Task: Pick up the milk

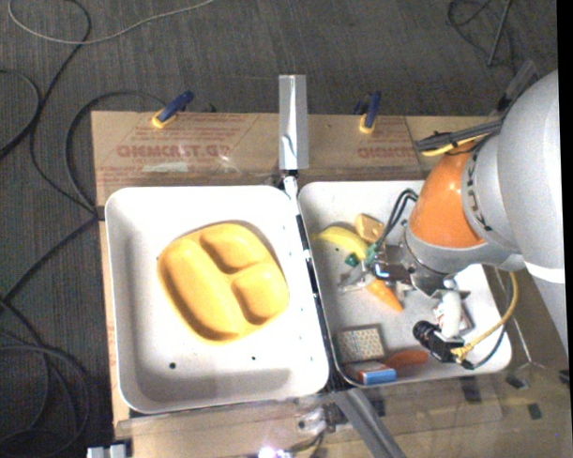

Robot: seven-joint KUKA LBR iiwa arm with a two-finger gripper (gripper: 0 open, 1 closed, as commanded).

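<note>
The milk appears to be the small white carton with a blue face and an orange end, though it is too small to be sure. It lies flat in the right-hand shallow white plastic bin, against the rim at about 6 o'clock. Just beside it at its 12 o'clock lies a flat square speckled beige pad. Touching it or nearly so at its 2 o'clock is a flat orange oval piece.

Further up the same bin, toward 10 o'clock, a yellow curved toy banana lies near a tan wedge-shaped piece. Below them are a small green piece and an orange toy carrot pointing toward 5 o'clock.

The grey arm with its orange band comes in from 3 o'clock and bends down over the middle of this bin. Its wrist end sits right above the carrot, well apart from the carton. The jaws are hidden among the wrist parts, so I cannot tell whether they are wide or narrow. A black fitting with a yellow cable hangs off the arm at 4 o'clock of the carrot.

The left-hand shallow white plastic bin holds a yellow moulded tray with three compartments near its middle. Both bins rest on the brown cardboard-covered counter
</note>
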